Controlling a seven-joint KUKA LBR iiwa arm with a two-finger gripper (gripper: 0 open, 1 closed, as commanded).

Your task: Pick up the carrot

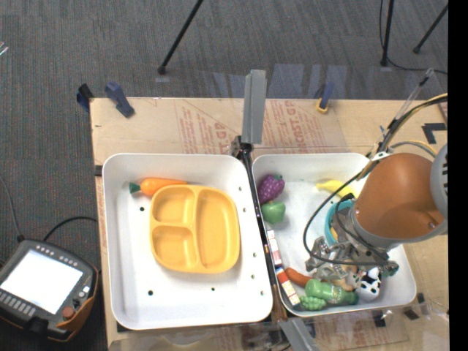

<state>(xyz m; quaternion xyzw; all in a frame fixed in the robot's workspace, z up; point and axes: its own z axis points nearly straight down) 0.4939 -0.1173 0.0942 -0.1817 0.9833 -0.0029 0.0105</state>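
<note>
The carrot (159, 186), orange with a dark green top, lies in the left bin (124, 269) against the far edge of the yellow divided plate (195, 227). My gripper (342, 263) hangs low over the near part of the right bin (307, 168), below the orange band of the arm (398, 196). It is far to the right of the carrot. It sits just above a green toy (327, 291) and beside a small orange-red piece (297, 275).
The right bin also holds purple grapes (270, 188), a green pepper (273, 211), a yellow banana (333, 186) and a black-and-white toy (371, 286). A strip of coloured blocks (276, 258) lies along the bins' shared wall. Black cables (344, 189) loop by the arm.
</note>
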